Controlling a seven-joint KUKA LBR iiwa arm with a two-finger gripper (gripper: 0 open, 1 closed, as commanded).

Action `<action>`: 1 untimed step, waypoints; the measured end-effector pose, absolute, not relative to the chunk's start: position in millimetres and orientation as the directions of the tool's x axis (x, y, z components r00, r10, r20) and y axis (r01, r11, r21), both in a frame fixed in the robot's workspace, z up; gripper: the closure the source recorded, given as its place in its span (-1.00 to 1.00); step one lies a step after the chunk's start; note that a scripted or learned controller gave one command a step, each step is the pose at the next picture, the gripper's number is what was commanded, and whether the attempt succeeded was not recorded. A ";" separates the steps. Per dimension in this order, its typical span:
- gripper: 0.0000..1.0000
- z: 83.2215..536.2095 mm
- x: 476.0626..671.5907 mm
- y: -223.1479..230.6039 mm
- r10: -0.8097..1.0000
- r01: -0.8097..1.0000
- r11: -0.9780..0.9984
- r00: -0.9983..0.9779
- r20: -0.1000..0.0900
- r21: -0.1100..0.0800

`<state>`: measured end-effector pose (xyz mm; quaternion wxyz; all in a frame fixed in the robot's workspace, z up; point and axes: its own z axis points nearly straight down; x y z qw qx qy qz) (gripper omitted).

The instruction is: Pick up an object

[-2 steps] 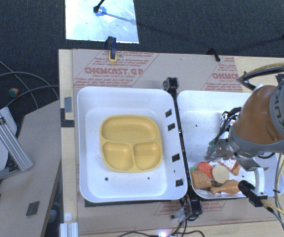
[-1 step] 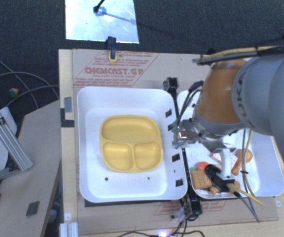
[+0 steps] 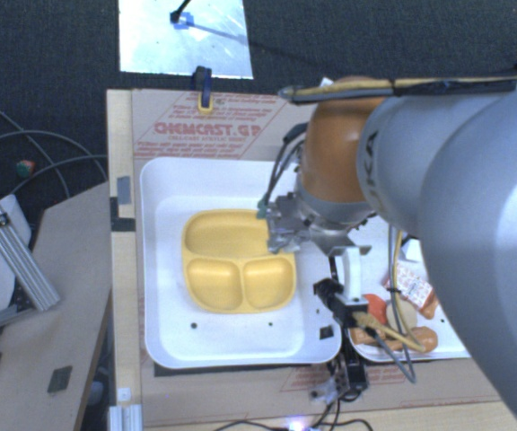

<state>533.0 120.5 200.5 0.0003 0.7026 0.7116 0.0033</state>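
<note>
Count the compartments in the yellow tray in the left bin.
3: the yellow tray has one long compartment across its far side and two smaller ones side by side nearer the camera. The gripper overlaps its right edge, so part may be hidden.

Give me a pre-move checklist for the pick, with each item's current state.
1. Target in view: ok. The yellow divided tray lies flat in the left bin.
2. Gripper position: ok. The gripper sits at the tray's right edge.
3. Something held between the gripper parts: cannot tell, the wrist blocks the view.
4. Tray compartments free of other things: ok, all three look bare.
5. Clutter in the right bin: not ok. Several small items are piled there, partly hidden by the arm.
6. Cable near the wrist: cannot tell whether it could snag.
</note>
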 end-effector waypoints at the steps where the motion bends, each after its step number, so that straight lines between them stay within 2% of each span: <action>1: 1.00 151.5 506.0 195.3 1.000 1.000 0.011 -0.011 0.002 -0.005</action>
